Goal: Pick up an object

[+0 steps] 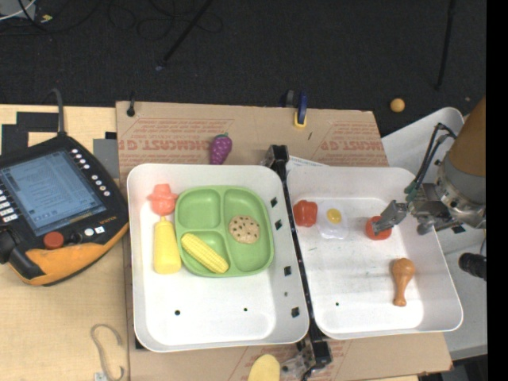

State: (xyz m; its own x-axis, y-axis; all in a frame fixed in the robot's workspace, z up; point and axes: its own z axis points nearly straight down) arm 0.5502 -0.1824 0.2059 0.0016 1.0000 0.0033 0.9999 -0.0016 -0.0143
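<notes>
My gripper (406, 221) reaches into the right bin (373, 312) from the right, low over its far right part, and is open. A small red object (376, 229) lies at the tip of the left finger (391, 213), outside the gap between the fingers. A brown toy drumstick (402, 279) lies nearer the front, below the gripper. A red toy pepper (305, 212) and a small yellow piece (333, 216) sit at the bin's far left.
The left bin (206, 316) holds a green divided plate (224, 230) with a cookie (244, 229) and corn (205, 252), beside a yellow bottle (165, 246) and a pink toy (162, 200). Purple grapes (220, 148) lie behind the bins. A control pendant (55, 205) sits at left.
</notes>
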